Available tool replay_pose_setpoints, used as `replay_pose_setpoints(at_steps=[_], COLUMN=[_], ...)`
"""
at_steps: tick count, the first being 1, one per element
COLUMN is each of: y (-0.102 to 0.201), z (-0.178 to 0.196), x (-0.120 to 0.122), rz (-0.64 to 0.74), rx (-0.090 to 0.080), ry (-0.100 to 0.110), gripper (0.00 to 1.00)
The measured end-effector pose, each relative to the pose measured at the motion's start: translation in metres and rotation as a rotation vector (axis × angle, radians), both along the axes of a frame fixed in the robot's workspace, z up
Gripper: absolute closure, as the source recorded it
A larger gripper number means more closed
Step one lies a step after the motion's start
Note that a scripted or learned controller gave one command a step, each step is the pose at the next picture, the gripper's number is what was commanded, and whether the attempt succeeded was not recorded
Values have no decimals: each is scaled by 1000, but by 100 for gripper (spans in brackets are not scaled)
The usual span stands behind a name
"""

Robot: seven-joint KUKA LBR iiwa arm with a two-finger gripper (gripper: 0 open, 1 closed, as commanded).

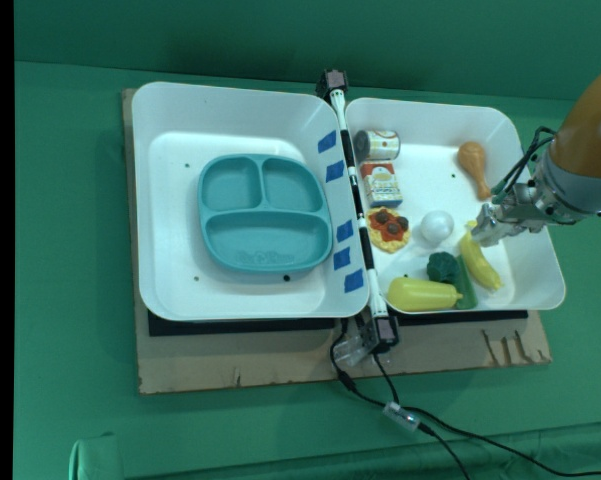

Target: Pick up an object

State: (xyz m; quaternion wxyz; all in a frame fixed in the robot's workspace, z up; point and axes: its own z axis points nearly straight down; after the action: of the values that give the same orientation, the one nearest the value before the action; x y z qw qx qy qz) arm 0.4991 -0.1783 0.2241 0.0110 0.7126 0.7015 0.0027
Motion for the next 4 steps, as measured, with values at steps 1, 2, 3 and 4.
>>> replay_pose_setpoints(at_steps=[1, 2, 3, 4], y=[135, 150, 89, 112], z=[57, 193, 83, 174], x=[-30, -18, -31, 17], rz=[10, 9, 8, 9], rx=[10, 10, 9, 9], ry=[9, 8, 13, 6], gripper=[100, 100, 100, 100])
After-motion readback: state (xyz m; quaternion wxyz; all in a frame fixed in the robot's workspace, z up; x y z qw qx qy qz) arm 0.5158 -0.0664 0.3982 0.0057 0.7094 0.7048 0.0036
